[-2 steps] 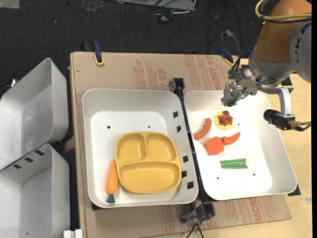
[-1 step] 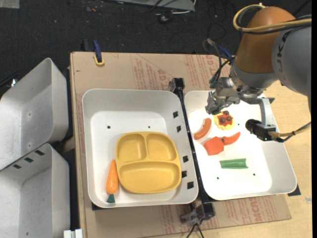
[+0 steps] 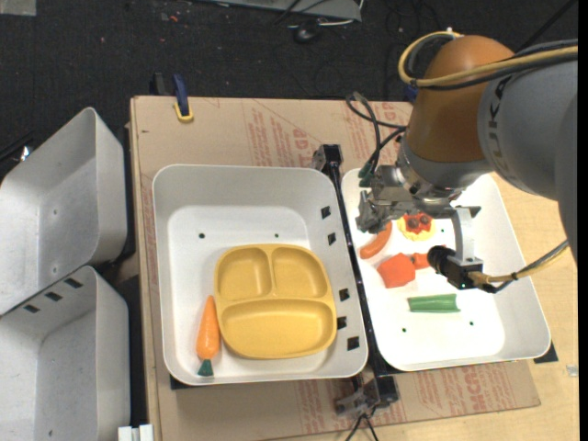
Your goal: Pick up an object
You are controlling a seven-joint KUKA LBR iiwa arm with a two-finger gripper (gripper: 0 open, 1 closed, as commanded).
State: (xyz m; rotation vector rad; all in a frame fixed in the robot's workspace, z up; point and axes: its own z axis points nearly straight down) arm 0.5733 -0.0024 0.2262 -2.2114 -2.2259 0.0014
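Claw (image 3: 415, 217): mine hung low over the upper part of the right bin (image 3: 524, 338), at the right centre of the frame, below the orange band (image 3: 457, 99) of my grey arm (image 3: 537, 122). Whether its two fingers were spread or pressed together could not be told; the wrist hid them, and nothing showed between them.

Right bin, contents. A small red and yellow object (image 3: 419, 224) lay directly under my claw, partly hidden, so I could not tell whether it was being touched. An orange-red curved piece (image 3: 375, 244) lay just to its lower left, near the bin's left wall. An orange block (image 3: 397, 269) sat below that, near the middle of the bin. A green stick (image 3: 433, 304) lay flat further down, apart from the block. A black fitting with a cable (image 3: 457, 266) hung from my wrist just right of the orange block.

Left bin (image 3: 175, 191), centre of the frame. A yellow divided tray (image 3: 275, 299) with three compartments rested on its floor. A toy carrot (image 3: 209, 332) lay just beside the tray's left edge, its green tip pointing toward the bottom of the frame.

Both bins stood side by side on a brown board (image 3: 266, 131). Two further white bins (image 3: 55, 246) occupied the left edge of the frame.
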